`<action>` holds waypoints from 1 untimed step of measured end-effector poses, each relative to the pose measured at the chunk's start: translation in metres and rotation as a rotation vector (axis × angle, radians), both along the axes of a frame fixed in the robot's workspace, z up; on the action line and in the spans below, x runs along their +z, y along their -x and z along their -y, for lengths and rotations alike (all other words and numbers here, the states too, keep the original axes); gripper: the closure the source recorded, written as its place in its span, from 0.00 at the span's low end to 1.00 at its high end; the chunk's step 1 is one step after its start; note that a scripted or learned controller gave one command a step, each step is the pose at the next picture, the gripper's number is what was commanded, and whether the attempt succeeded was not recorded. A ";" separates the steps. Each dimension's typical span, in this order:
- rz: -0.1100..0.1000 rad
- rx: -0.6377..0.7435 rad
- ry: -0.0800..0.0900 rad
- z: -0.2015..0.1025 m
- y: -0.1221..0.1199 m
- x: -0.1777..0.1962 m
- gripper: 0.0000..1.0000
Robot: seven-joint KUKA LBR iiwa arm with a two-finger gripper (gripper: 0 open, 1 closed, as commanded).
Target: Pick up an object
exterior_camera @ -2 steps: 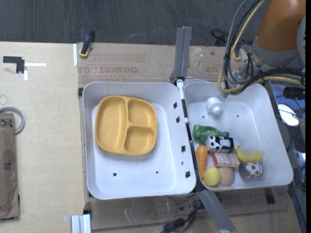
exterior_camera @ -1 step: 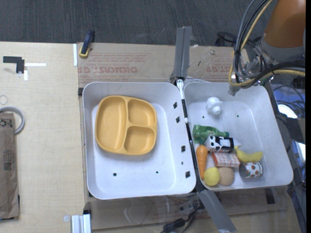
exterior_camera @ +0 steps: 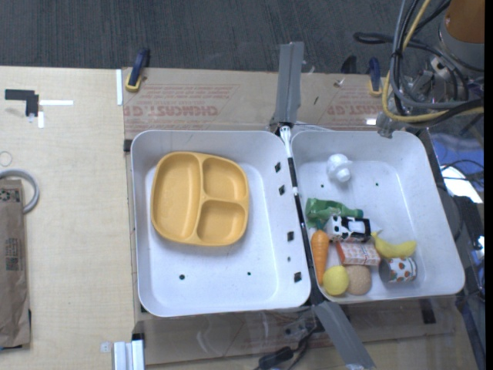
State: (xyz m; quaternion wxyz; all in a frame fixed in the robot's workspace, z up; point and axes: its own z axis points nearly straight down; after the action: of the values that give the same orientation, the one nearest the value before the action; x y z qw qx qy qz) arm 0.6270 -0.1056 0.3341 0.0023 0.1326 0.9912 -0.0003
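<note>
Desk, two white bins side by side, viewed from above at a slant

Left bin (exterior_camera: 154, 284): one yellow divided plate (exterior_camera: 200, 199), three compartments, lying flat toward the bin's upper left; nothing on it, likely kept as a landing place for picked items

Right bin (exterior_camera: 400, 168): the candidates for picking, crowded toward the near edge, probably where they slid or were dropped together
- white lump (exterior_camera: 337, 168), alone near the far side, well apart from the rest, so the easiest to reach without bumping neighbours
- green packet (exterior_camera: 330, 209), just above a black-and-white cow toy (exterior_camera: 348, 226)
- carrot (exterior_camera: 320, 254), lengthwise beside the bin's left wall
- lemon (exterior_camera: 335, 280), touching a round tan cookie (exterior_camera: 359, 281)
- small box (exterior_camera: 360, 253), between the cow toy and the cookie
- banana (exterior_camera: 394, 247), resting just above a patterned cup (exterior_camera: 399, 269)

Arm (exterior_camera: 462, 10): upper right corner, orange band and cables visible, above the bin's far corner; claw state cannot be told, and no item is seen held

Task status, judged: nothing picked up yet
</note>
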 end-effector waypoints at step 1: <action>0.000 0.000 0.000 0.000 0.000 0.000 0.00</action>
State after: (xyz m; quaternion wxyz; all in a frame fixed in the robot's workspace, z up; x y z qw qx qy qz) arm 0.6270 -0.1059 0.3341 0.0021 0.1328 0.9911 -0.0003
